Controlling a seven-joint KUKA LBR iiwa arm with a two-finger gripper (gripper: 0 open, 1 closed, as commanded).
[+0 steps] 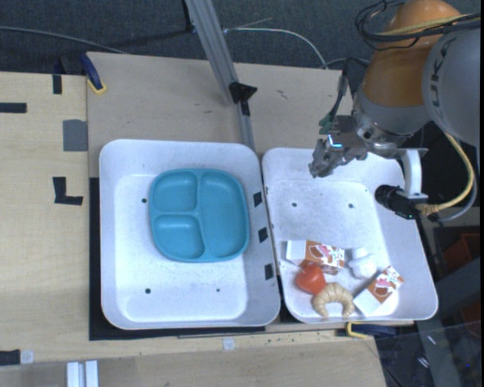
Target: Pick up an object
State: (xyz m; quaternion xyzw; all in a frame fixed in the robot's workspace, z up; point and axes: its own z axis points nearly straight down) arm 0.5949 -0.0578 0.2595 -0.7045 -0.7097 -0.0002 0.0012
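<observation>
Several small things lie bunched at the near end of the right bin (403, 240), and that is the whole matter for me: my jaws (323, 166) hang over the far end of that same bin, near its back rim, so everything I might take lies toward the camera from me, well apart down the length of the bin. The bare white floor of the bin stretches between. I cannot tell whether my jaws are parted or closed; they show as a dark blur under the wrist, and nothing shows between them, so I claim no hold. In the cluster I make out a red rounded piece (310, 280), a tan croissant-shaped piece (334, 297) just beside and nearer the front rim, a small orange-and-white packet (325, 255) behind the red one, a small white object (360, 263) to its right, and a second orange-and-white packet (382, 286) by the front right corner. They sit close, some touching, which I judge will make a clean pinch awkward. The croissant's long axis runs roughly across the bin, so I would want to close across its short side, front to back. The left bin (121, 216) holds a blue divided plate (200, 215), farther from me. My judgement: the move ahead is a travel toward the front of the right bin, then a descent.
</observation>
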